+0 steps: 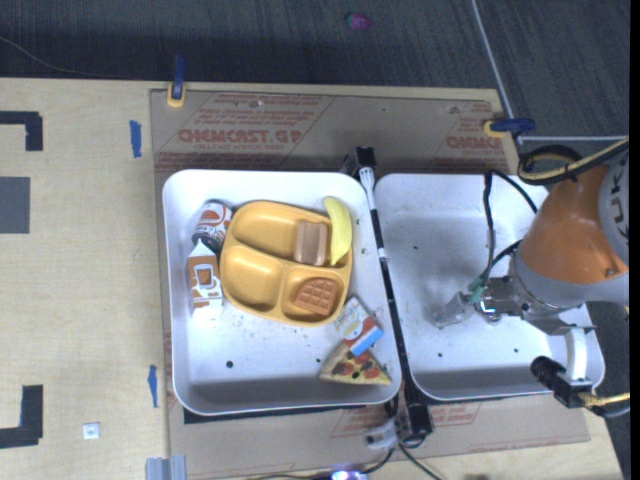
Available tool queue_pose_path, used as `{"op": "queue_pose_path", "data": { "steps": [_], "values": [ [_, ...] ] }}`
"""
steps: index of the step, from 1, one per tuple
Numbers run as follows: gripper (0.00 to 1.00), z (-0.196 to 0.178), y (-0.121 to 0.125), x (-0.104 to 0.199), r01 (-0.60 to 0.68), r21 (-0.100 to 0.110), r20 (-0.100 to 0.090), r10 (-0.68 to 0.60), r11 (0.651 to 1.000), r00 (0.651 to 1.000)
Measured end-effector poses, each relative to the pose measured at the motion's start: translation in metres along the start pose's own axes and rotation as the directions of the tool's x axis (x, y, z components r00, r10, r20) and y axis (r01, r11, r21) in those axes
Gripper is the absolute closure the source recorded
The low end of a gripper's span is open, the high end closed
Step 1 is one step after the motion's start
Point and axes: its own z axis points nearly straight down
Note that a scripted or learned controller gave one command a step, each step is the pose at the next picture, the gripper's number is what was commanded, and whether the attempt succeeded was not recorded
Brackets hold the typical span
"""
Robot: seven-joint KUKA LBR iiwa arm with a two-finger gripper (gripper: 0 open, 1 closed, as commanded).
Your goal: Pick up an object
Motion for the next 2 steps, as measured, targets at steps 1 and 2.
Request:
{"op": "queue_pose_path", "data": {
  "steps": [1,2],
  "values": [
    [1.0,-0.011,0.002,-0.001,-0.002,-0.006,0.004,0.003,1.0,1.0],
    [1.0,-0.093,0.017,0.059,0.002,0.001,-0.001,-0.002,1.0,1.0]
  ]
}}
